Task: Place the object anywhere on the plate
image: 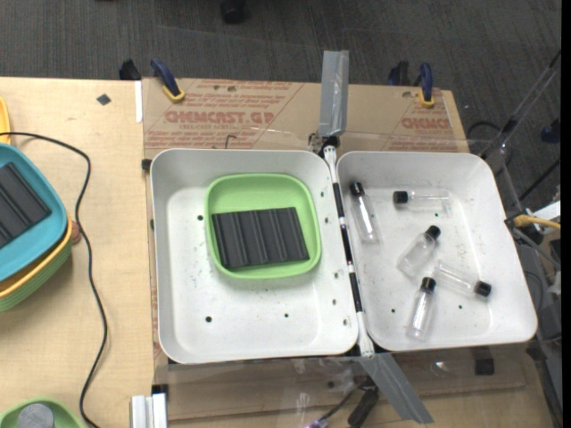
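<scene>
Nearest the camera in the right-hand shallow white plastic bin (500, 324), a clear plastic vial with a black cap (419, 308) lies near the front wall, its cap pointing away. Just right of it and a little farther back, a second clear vial (464, 281) lies crosswise, cap toward the right. Farther in, a third vial (419, 250) lies slantwise, cap up and to the right. At the far side, a fourth (425, 200) lies across the bin with its cap to the left, and a long clear tube with a black cap (363, 212) lies close to the wall the two bins share.

In the left-hand shallow white bin (178, 310) sits the light green, rounded-square plastic plate (261, 226), toward the far half, with a dark grey ribbed rectangular insert (260, 237) lying flat on it.

As for the gripper, I cannot tell whether it is wide or narrow.

The step in hand looks like the first pick. The near vial seems the best choice: it lies apart from its neighbours, so fingers can straddle it across its short axis. Grip mid-body, since these round tubes will likely roll, then lift clear of the shared wall before crossing to the plate, and release low.
</scene>
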Robot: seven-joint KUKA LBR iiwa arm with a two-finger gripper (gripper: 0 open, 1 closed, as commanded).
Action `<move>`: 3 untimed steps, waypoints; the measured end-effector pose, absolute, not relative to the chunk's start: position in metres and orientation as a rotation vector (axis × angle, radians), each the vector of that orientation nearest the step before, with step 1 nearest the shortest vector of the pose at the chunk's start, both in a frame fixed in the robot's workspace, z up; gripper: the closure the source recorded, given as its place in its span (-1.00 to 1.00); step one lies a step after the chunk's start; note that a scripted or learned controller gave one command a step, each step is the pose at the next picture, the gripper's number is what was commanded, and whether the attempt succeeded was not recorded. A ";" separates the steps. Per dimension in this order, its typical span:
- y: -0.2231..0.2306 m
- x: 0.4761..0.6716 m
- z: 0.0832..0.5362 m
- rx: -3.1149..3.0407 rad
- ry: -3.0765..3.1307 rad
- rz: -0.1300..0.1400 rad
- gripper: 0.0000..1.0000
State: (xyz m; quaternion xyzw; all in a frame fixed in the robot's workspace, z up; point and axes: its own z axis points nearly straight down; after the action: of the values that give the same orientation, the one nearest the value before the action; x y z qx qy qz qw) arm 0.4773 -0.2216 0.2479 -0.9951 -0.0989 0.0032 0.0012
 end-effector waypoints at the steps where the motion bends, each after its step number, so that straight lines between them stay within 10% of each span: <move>1: -0.221 0.477 0.245 -3.124 -0.311 0.009 -1.00; 3: -0.222 0.477 0.243 -3.124 -0.311 0.008 -1.00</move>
State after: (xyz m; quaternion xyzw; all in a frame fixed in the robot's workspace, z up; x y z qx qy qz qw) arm 0.4773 -0.2216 0.2428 -0.9951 -0.0990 0.0027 0.0009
